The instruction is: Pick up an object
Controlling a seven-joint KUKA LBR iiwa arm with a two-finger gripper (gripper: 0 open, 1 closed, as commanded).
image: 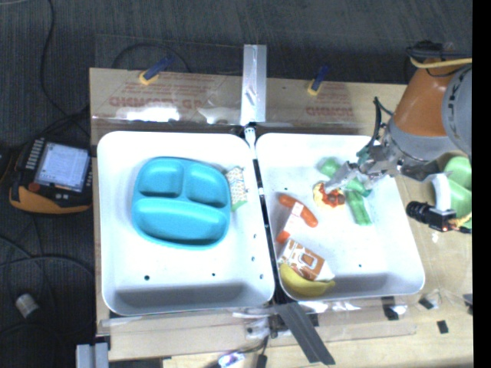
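Arm reaches in over the right-hand shallow white plastic bin (399, 274), wrist low. The two-finger gripper (354, 172) sits down among a small cluster of things in the upper middle of that bin; from this slant I cannot tell how its fingers stand, or whether anything lies between them.

Directly under and just beside the gripper: a long green plastic piece (359, 206), a paler green lump (330, 165) on the far side, and a small orange-and-red toy (331, 196) touching the cluster. Further from the gripper, toward the bin's divider, an orange carrot-shaped piece (299, 210). Nearest the bin's front edge, well apart from the gripper, a printed orange-and-white packet (305, 261) resting on a yellow banana-shaped toy (305, 286).

The left bin (115, 282) holds a blue compartmented plastic tray (182, 202).

Judgement: step in hand is the descent or closing on the green cluster; no lift visible yet. Next move calls for a firm close on one piece, likely the long green one, then a straight rise clear of its neighbours.
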